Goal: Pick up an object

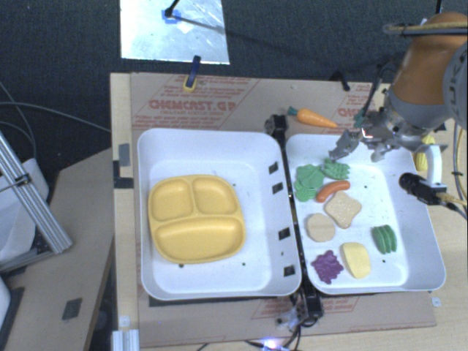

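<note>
The end effector (362,146) hangs spread and empty (nothing between its fingers) just upper right of the green leaf toy (336,170).

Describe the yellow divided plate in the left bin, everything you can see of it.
The yellow plate looks like matte plastic, a rounded rectangle with three compartments: two small ones at the far side and one wide one nearer the camera, split by raised ridges. It lies flat, right side up, on the floor of the left bin, towards that bin's left half. No food sits in it, and nothing but the bin touches it.
</note>
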Available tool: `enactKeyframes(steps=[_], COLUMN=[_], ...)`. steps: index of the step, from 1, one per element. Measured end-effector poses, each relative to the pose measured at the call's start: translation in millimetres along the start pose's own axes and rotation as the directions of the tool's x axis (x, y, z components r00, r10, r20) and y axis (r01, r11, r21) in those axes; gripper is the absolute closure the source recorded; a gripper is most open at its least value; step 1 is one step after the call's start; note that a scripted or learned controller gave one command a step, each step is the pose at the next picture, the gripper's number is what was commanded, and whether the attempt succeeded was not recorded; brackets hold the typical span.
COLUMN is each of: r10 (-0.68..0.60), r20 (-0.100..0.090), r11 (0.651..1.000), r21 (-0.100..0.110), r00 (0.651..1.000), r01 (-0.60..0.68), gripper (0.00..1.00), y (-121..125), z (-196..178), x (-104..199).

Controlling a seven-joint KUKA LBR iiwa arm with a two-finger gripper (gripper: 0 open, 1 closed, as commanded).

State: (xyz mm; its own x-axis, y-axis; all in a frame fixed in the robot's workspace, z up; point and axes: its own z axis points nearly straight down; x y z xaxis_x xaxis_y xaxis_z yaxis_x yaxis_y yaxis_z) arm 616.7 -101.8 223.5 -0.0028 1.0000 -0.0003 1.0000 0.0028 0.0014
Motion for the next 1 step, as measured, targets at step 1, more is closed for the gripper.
enactKeyframes(steps=[1], r10=[0.005], r20=[-0.002], r11=[1.0], r21=[0.012], r00=[1.0], r01=[-0.005], gripper=[0.0], y=[-78.3], z=[73.2], x=[-10.0])
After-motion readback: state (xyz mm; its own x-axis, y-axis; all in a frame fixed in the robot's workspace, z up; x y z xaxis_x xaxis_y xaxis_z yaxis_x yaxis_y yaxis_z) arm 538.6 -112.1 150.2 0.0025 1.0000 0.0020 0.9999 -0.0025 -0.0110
